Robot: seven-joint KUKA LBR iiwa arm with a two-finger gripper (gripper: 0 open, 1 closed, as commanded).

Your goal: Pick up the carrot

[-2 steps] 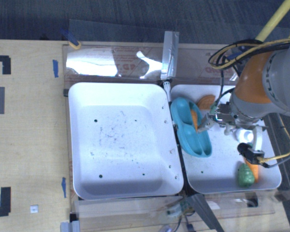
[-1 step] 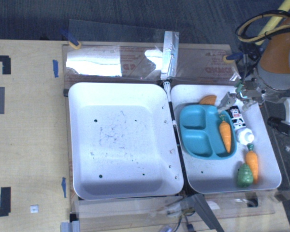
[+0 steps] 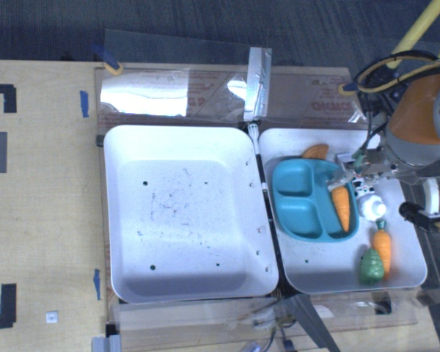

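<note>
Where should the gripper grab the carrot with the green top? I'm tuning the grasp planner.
Grip the carrot across its orange body, just above the green leafy end. It lies flat and lengthwise on the right bin's floor, clear of the blue tray, so coming straight down with the fingers closing across its narrow width looks best.

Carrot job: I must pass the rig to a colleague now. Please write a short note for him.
Hand: above the right bin, at the tray's right rim. Open or shut, I cannot tell.
Carrot, green top: lies on the bin floor, front right, apart from the tray.
A second orange piece lies on the tray's right edge, beside the hand.
Done: nothing, the carrot is not lifted.
Left: grasp and lift.
</note>
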